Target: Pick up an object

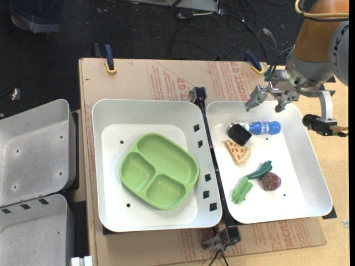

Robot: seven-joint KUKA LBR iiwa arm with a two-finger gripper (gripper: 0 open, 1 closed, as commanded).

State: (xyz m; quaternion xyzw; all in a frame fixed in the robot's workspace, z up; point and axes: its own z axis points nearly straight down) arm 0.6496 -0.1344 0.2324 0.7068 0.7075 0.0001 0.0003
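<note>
The bench [138, 73] carries two white bins side by side. The left bin [111, 115] holds a green tray [159, 171] with three compartments, lying slightly turned. The right bin [299, 170] holds the small things. The arm [319, 35] reaches in from the right, and its claw [268, 100] hangs over the far edge of the right bin, fingers spread apart with nothing between them. Just near of the claw lies a blue bottle [264, 128], on its side. A black block [239, 133] touches the bottle's left end. A waffle wedge [238, 151] sits right against the block on its near side. Nearer still, a green leafy piece [242, 189] lies left of a dark red ball [270, 181], with a dark green strip [259, 170] between them.
</note>
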